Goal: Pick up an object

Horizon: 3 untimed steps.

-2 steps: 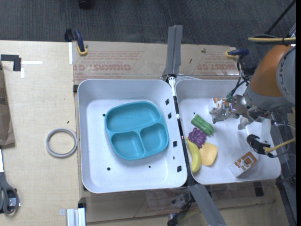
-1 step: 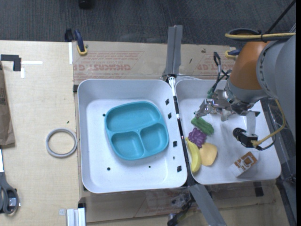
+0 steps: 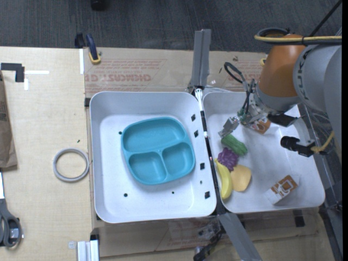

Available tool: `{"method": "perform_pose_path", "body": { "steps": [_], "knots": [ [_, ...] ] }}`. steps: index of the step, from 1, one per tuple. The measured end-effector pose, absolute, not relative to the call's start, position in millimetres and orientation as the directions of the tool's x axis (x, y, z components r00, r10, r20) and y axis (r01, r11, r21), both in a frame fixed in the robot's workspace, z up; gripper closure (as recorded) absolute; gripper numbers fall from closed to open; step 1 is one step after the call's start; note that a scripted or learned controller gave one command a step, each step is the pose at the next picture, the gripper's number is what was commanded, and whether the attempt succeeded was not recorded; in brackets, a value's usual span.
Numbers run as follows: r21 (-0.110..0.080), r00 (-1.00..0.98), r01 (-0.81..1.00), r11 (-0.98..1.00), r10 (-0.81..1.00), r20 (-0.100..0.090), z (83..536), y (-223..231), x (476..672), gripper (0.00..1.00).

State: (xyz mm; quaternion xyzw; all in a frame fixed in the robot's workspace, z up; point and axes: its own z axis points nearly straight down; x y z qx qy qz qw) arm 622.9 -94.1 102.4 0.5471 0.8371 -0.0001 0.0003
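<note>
left bin (image 3: 103,162): shallow white plastic tub with rounded corners, holding one teal divided plate (image 3: 157,150). The plate is smooth, with three compartments, one long and two smaller, and sits a bit skewed near the middle. Bare white floor runs all around it, widest along the bin's left and near sides.

right bin (image 3: 304,192): same white tub, touching the left one along a grey divider (image 3: 202,58). The toy food is bunched against its left wall: a green cucumber-looking piece (image 3: 234,144), purple grapes (image 3: 228,158) just under it, a yellow banana (image 3: 224,181) along the wall, and a pale yellow rounded fruit (image 3: 242,178) touching the banana. A small brown and white carton (image 3: 284,187) lies tilted near the near-right corner, well apart from the rest.

claw (image 3: 237,122): at the far-left part of the right bin, just above the green piece. Can't tell if the fingers are apart or together, too small and cluttered. Something small and orange (image 3: 262,126) sits beside it, not clear what.

arm (image 3: 288,64): grey with an orange band, over the right bin's far-right corner.

tabletop (image 3: 43,113): pale wood, with a grey ring (image 3: 71,164) left of the bins and scissors (image 3: 10,227) at the left edge.

open room: middle of the right bin is bare.
</note>
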Motion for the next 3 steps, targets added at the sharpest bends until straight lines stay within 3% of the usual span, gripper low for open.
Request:
{"method": "perform_pose_path", "body": {
  "steps": [1, 2, 3],
  "knots": [
    [-0.002, -0.063, 0.998, 0.063, 0.998, 0.0, 91, -100, 577.2, 0.0],
    [-0.003, -0.059, 0.998, 0.059, 0.998, 0.0, 100, -102, 577.0, 1.0],
    [-0.002, 0.038, 0.999, -0.038, 0.999, -0.001, 191, -20, 609.3, 1.0]
  ]
}}
